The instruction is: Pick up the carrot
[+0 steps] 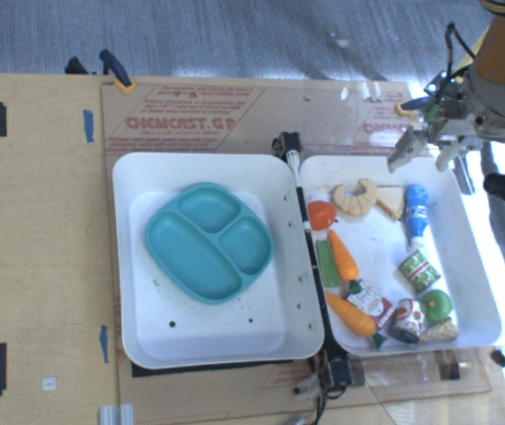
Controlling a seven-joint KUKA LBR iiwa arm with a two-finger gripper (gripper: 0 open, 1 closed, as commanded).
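The jaws [426, 153] hang spread apart with nothing between them, up at the far right corner of the right bin [476, 264], just over its back rim. Above them the grey wrist and the orange band of the arm [502, 47] rise toward the upper right.

Below the jaws, inside that bin, a blue tube [415, 211] lies lengthwise along the right side, and just beside it to the left sit a croissant [356, 199] and a pale wedge like a slice of bread [391, 202], touching each other. A red tomato-like piece [322, 214] rests at the bin's left wall.

There are two orange, carrot-shaped pieces. One carrot [342, 254] lies slantwise near the left wall, just under the red piece and against a green strip [326, 262]. The second carrot [351, 314] lies lower down, pointing toward the front, touching a small red-and-white packet [370, 298]. Both are well apart from the jaws.

Toward the front right of the bin are a small green carton [419, 270], a green round fruit [437, 304] and a can on its side [404, 320].

The left bin [146, 326] holds a teal divided plate [209, 241] with three compartments. Both bins sit on a cardboard sheet [190, 113] on the wooden worktop [35, 237].
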